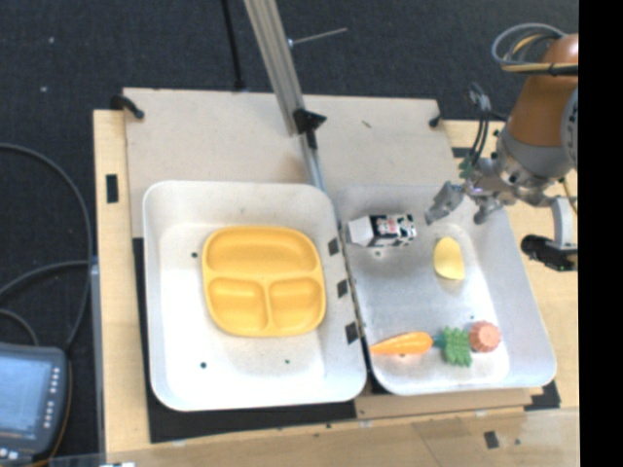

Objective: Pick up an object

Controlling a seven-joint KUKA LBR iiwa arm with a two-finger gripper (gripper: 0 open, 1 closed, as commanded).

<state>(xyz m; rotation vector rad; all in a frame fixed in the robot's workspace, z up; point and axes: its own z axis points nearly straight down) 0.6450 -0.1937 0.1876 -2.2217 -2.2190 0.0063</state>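
The grey two-finger gripper (465,199) hangs over the far edge of the right-hand shallow white bin (526,305), its fingers spread apart with nothing between them. Nearest to it, just below and toward the bin's middle, lies a small pale-yellow rounded piece, perhaps a toy lemon (449,259); it looks light, hard and smooth, so it may slip unless pinched across its narrower width. Beside that, against the bin's far-left corner, sits a small white-and-black printed carton (382,230) on its side, probably light and crushable. Along the near edge lie an orange toy carrot (402,343), a green leafy plastic piece (456,346) and a reddish round piece (485,336), the last two touching. In the left-hand white bin (170,261) rests a yellow plastic tray with three compartments (263,279), broad, flat and hard to grip.
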